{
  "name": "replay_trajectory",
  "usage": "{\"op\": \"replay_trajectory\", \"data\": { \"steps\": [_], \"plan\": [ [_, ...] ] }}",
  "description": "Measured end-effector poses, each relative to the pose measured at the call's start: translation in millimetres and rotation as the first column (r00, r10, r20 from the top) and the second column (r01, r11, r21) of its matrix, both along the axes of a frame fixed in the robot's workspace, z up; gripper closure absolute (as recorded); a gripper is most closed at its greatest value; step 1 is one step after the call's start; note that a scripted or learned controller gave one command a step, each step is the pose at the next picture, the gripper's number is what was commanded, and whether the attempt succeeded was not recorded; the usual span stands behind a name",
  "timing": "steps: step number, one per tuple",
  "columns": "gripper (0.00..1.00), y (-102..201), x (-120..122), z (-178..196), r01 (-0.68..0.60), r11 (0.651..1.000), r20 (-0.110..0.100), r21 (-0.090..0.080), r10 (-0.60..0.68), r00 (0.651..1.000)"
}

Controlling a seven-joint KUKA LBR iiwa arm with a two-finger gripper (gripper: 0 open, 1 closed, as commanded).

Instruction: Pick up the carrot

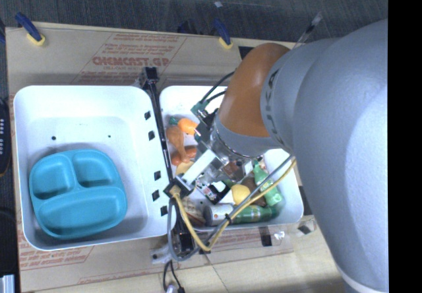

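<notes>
The grey arm (330,133) reaches over the right bin (188,95) and covers most of it. The left bin (79,103) holds a blue divided tray (76,189). The gripper (217,176) hangs low among the right bin's clutter, and how far open it is cannot be told. The carrot (176,136), orange and partly hidden, lies by that bin's left wall, just left of the gripper.

Soft, cool overhead light. The left bin (79,97) is bright without glare; the blue divided plate (78,191) throws a faint shadow toward 5 o'clock. At 3 o'clock the arm (330,120) looms soft-focused, shading the right bin (188,97). Detail is coarse throughout.
</notes>
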State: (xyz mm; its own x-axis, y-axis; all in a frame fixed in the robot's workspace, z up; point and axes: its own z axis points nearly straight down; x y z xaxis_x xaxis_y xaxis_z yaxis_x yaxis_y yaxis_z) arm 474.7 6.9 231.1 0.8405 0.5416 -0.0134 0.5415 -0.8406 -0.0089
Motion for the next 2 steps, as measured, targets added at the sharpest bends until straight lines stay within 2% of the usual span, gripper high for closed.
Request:
{"op": "replay_trajectory", "data": {
  "steps": [1,2],
  "plan": [
    [1.00,35,3,43,0.130,0.992,0.007,0.001,-0.130,0.992],
    [1.00,82,0,10,0.209,0.978,0.004,-0.005,-0.209,0.978]
  ]
}}
